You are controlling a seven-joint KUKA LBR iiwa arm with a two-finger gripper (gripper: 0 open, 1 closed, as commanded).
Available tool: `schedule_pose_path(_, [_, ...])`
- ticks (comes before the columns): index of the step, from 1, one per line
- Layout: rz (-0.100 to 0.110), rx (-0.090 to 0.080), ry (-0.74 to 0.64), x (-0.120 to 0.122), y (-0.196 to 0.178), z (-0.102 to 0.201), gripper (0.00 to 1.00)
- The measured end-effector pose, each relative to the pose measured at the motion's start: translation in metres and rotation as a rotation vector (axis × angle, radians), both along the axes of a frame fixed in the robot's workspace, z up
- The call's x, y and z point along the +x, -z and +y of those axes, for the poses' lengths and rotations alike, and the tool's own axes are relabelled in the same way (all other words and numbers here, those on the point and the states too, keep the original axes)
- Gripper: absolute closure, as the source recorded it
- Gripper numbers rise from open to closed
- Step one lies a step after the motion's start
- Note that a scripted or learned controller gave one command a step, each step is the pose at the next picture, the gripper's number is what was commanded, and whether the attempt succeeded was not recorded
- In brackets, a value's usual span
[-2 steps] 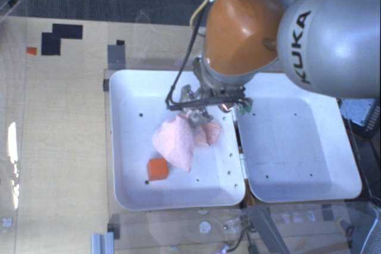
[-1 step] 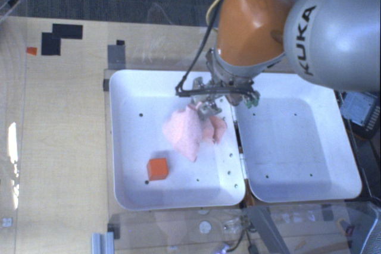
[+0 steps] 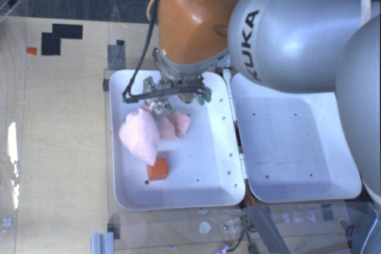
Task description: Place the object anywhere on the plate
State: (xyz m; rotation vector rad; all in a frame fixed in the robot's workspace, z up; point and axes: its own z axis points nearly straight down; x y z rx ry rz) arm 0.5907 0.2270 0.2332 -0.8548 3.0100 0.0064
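A pale pink plate (image 3: 140, 136) lies in the left part of the left bin (image 3: 196, 187). A smaller, darker pink piece (image 3: 178, 124) touches its right edge. A small orange block (image 3: 158, 171) rests on the bin floor just below the plate, touching or nearly touching its lower rim. My gripper (image 3: 159, 106) hangs under the orange wrist band, right over the plate's upper edge and the pink piece. The wrist hides the bin's upper middle part.
The right bin (image 3: 297, 146) sits beside the left one, partly covered by the grey arm (image 3: 297, 27). A wooden bench top (image 3: 53, 146) stretches to the left, with black marks (image 3: 59, 37) near its far edge.
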Motion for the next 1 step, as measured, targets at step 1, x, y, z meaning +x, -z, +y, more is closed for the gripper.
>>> schedule_pose_path(1, [-0.003, 0.0, 0.166, -0.0219, -0.0316, -0.0789, 1.0])
